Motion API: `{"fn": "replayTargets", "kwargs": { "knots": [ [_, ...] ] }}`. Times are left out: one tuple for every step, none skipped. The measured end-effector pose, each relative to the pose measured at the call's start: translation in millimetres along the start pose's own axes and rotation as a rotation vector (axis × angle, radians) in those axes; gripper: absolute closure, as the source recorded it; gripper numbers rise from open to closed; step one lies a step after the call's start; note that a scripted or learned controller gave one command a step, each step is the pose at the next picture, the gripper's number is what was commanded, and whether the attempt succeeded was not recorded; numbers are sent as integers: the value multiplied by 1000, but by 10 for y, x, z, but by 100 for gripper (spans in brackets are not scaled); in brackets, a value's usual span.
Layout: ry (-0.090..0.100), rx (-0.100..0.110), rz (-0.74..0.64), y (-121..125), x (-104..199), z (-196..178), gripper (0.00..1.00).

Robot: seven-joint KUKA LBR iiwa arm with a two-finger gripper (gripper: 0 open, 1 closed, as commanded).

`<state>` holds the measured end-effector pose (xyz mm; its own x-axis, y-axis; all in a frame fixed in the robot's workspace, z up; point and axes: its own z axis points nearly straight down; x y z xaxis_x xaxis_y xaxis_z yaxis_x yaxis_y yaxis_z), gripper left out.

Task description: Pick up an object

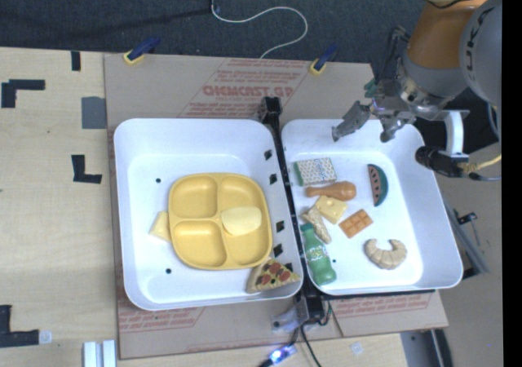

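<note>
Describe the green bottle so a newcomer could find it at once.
Look at the right bin, the one on the arm's side. Along its left wall, near the front corner, lies the green bottle, just below a pale cracker-like piece. It is the only green, long and slim item there; the nearby croissant is tan and curved, and the watermelon slice is dark with a red face.

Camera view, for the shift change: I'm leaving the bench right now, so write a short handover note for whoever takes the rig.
Gripper: open, holding nothing, poised over the right bin's far edge.
Right bin: checkered block, chicken drumstick, watermelon slice, cheese wedge, orange cracker, croissant, green bottle.
Left bin: yellow divided plate with a pale slice on it; pizza slice at the near corner.
Done: nothing picked.
Left: descend, grasp one object, lift.
</note>
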<state>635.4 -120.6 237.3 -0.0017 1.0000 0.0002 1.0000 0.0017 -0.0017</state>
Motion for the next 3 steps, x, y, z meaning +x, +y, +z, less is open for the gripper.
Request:
{"fn": "replayTargets", "kwargs": {
  "knots": [
    [-1, 4, 0, -34, -8, 441, 0],
    [-1, 5, 0, 51, -21, 993, 0],
    [-1, -3, 1, 60, -16, 1498, 0]
  ]
}}
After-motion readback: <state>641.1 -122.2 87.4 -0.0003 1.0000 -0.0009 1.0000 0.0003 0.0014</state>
